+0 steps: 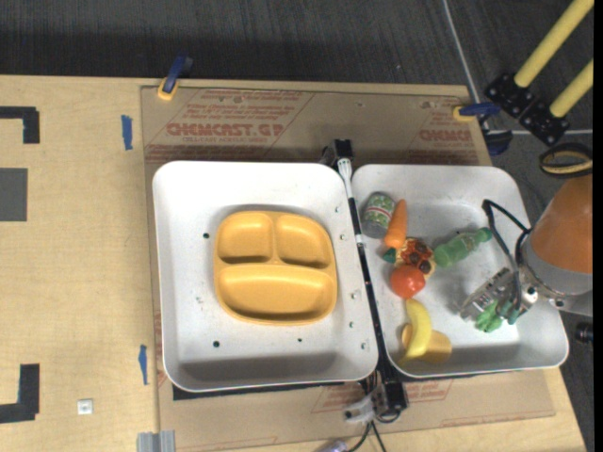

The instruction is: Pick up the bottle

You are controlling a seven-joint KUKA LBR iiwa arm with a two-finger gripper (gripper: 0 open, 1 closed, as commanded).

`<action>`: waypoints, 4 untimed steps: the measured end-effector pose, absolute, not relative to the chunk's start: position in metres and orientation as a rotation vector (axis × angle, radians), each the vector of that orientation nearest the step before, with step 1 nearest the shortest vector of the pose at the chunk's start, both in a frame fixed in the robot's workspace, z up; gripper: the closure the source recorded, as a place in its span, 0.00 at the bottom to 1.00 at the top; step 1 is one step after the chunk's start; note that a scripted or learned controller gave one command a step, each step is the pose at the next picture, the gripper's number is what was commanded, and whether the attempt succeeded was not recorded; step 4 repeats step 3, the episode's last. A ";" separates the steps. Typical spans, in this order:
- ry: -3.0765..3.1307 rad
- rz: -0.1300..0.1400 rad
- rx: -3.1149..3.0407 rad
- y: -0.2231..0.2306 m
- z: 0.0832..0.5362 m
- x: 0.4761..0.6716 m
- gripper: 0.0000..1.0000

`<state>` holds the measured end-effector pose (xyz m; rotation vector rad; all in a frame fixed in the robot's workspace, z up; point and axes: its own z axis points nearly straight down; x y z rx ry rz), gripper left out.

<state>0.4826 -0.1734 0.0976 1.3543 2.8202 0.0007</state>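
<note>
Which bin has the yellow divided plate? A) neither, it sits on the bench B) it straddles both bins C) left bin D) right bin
C: the yellow divided plate lies flat inside the left bin, while the right bin holds the green bottle, carrot, tomato and banana.

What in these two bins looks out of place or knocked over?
Nothing looks spilled or broken. The green bottle lies on its side in the right bin, tilted, beside the carrot and tomato. The yellow divided plate sits flat in the left bin. The gripper is low over something green.
</note>
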 end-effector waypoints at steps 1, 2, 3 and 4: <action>2.618 0.002 1.730 -0.171 0.087 0.480 1.00; 2.517 0.004 1.872 -0.214 0.087 0.481 1.00; 2.515 0.005 1.869 -0.214 0.097 0.482 1.00; 2.515 0.005 1.869 -0.214 0.097 0.482 1.00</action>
